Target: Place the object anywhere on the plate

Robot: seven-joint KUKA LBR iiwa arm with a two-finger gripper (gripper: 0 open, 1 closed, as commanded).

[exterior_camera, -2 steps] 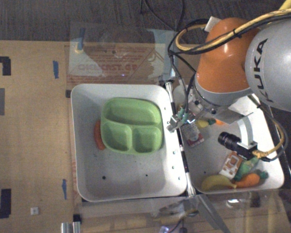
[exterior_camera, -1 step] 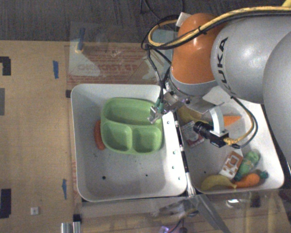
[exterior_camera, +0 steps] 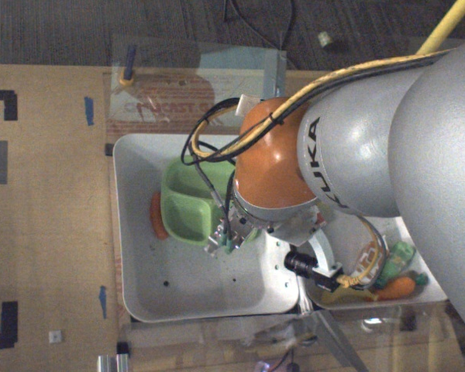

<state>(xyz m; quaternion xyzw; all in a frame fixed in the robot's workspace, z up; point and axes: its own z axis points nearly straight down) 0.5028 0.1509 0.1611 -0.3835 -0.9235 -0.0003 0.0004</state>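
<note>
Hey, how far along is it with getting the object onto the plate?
Nothing looks placed yet. The pincer sits at the green plate's lower right edge in the left bin; whether it holds anything is unclear. The carrot lies in the right bin.

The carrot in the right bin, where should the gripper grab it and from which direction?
Probably grip the carrot across its thick orange middle, coming straight down from above. It lies flat, long axis roughly left to right, so the fingers should close across its width. Other items sit close beside it and the arm covers part of that bin, so clearance looks tight.
</note>
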